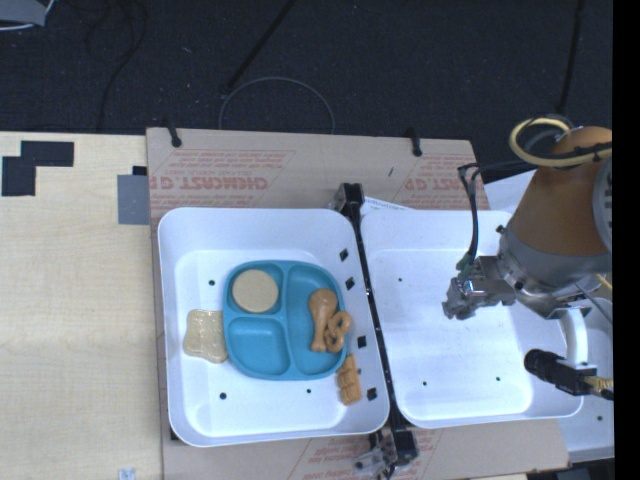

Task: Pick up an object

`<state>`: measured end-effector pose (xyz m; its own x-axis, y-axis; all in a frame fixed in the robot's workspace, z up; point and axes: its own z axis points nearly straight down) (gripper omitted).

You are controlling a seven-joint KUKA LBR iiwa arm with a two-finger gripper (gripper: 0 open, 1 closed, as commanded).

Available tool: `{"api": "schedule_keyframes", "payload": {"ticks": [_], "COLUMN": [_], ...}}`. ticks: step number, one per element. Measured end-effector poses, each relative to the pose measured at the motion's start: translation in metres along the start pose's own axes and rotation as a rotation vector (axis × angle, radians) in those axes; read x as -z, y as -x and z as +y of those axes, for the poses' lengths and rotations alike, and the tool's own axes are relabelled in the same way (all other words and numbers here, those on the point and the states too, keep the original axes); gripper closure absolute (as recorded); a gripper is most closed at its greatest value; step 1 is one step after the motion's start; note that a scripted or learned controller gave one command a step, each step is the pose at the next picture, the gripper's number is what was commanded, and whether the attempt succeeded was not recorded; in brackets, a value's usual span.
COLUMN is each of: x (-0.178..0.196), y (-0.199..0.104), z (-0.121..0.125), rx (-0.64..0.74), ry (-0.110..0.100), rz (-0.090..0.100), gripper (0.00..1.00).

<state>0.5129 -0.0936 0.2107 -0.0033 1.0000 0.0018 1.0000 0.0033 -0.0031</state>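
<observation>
The blue tray [268, 353] with its round cracker [254, 291] and pretzels [328, 320] sits lower left of centre, in the left bin [185, 238]. The gripper [463, 298] hangs over the right bin [440, 388], well apart; whether it is open I cannot tell. A descent here would likely grasp nothing.

Glossy blue plastic tray [262, 353] inside a smooth white plastic bin [190, 248].
</observation>
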Motion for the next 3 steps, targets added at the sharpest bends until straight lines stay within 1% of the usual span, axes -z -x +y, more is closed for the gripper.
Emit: {"api": "schedule_keyframes", "payload": {"ticks": [1,2,3], "x": [0.008,-0.001,0.001], "y": [-0.051,-0.103,-0.16], "z": [0.012,0.014,0.022], "rx": [0.001,-0.001,0.002], "ry": [0.0,-0.002,0.0], "rz": [-0.001,-0.001,0.0], "gripper": [1.0,1.0,1.0]}}
